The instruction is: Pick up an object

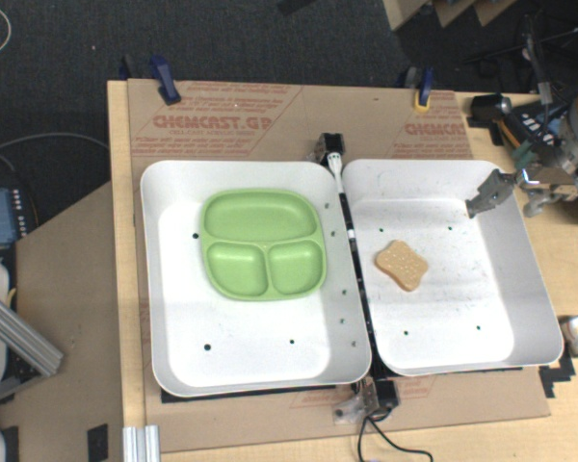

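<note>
The end effector (pixel 488 194) sits at the upper right rim of the right bin (pixel 520 287), reaching in from the view's right edge. One grey finger-like part slants down over the bin's corner, but the rest is crowded against hardware at the frame's edge, so I cannot tell whether it is released or clenched. Nothing is seen held in it.

From the end effector, at about 8 o'clock and well apart from it, lies the one loose object in the right bin: a tan toy slice of bread (pixel 402 264), flat on the bin floor toward the bin's left side, near the divider where the two bins meet. It touches nothing else.

Further out at 9 o'clock, the left bin (pixel 173 335) holds a green divided plate (pixel 264 243) with one large compartment above and two smaller ones below, resting in the bin's upper half. Both bins sit on a brown board (pixel 222 109) clamped to the worktop (pixel 568 248).

As a judgement, the task is at its start: no object is lifted, and the bread slice and plate both lie undisturbed. What is left is the whole pick: travel over a target, descent, closing on it and raising it.
</note>
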You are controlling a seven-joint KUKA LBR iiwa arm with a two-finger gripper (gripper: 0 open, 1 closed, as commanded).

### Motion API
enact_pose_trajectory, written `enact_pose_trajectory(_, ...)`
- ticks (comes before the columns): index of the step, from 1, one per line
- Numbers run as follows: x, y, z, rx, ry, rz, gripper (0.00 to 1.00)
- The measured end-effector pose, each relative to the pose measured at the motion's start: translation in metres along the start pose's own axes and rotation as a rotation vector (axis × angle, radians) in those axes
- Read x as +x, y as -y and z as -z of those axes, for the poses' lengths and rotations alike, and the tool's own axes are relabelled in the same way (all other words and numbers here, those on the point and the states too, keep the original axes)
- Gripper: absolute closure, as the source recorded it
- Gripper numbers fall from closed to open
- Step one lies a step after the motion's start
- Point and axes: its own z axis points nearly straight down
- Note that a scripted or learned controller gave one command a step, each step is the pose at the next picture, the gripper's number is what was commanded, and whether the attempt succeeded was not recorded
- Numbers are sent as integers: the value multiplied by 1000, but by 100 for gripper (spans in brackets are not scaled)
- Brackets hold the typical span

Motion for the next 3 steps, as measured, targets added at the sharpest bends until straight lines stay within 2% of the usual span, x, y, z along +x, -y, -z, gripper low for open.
enact_pose_trajectory(1, 40, 49, 95, -11, 0, 4, 0)
enact_pose_trajectory(2, 3, 71, 155, -8, 3, -4, 0)
enact_pose_trajectory(3, -53, 70, 234, -11, 7, -5, 0)
